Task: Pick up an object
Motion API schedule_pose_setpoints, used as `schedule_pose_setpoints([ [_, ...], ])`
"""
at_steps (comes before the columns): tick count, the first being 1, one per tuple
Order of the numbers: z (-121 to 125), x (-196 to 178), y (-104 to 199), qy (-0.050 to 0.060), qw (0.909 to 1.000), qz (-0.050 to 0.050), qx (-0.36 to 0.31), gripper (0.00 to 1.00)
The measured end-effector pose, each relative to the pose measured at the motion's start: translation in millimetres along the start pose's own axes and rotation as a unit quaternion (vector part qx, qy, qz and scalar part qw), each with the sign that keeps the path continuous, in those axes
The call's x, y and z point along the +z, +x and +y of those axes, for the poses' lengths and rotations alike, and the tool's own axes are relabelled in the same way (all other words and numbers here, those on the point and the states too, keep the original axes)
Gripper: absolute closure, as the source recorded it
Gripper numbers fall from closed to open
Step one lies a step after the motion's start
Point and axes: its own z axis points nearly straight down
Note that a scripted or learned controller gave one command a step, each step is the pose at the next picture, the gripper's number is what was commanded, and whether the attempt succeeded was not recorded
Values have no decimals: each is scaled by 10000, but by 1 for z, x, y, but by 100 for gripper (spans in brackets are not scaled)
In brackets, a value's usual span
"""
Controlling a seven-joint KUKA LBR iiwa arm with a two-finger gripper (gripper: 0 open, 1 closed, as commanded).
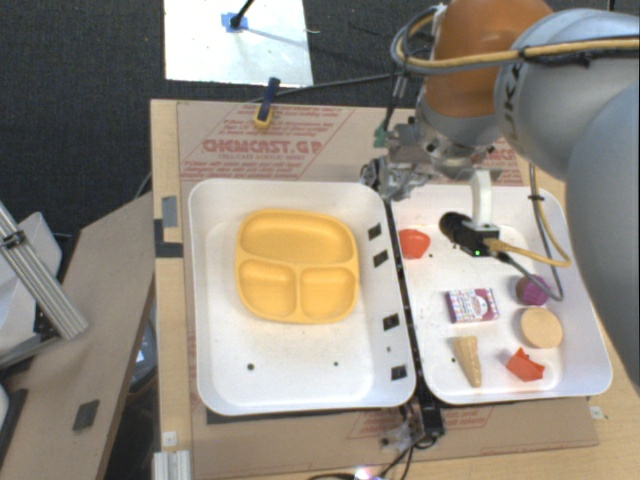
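My gripper (393, 179) hangs over the far end of the divider between the two white bins, up and left of a small red-orange piece (413, 242) in the right bin (590, 368). Further down that bin lie a purple-and-white box (471, 305), a purple lump (532, 290), a round tan biscuit (541, 328), a tan cone (467, 359) and a red chunk (525, 365). The gripper touches none of these things.
A yellow divided plate (297, 266) lies in the left bin (215, 368). The grey arm with its orange band (485, 38) fills the upper right. Cardboard (290, 138) lies under the bins, and a white sheet (235, 28) lies beyond.
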Motion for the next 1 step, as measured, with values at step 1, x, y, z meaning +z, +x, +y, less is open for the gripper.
schedule_pose_setpoints([
  [1, 1, 0, 57, -11, 10000, 5, -9, 100],
])
